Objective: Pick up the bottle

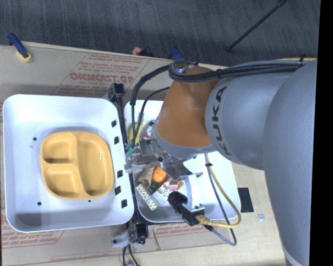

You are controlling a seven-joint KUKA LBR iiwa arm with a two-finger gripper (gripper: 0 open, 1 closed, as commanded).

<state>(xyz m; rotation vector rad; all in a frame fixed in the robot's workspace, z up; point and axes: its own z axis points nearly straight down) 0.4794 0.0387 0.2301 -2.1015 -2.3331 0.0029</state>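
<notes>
Camera view: arm (211, 115) over right bin (224, 206) (cluttered).

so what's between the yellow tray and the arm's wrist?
In the camera view: the left bin's bare white floor, then the adjoining bin walls with black clips, between yellow tray and wrist.

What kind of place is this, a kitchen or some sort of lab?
Most likely a robotics lab bench, not a kitchen. A grey and orange KUKA arm reaches over two white bins set on cardboard, one holding a yellow divided tray, with cables trailing across.
</notes>
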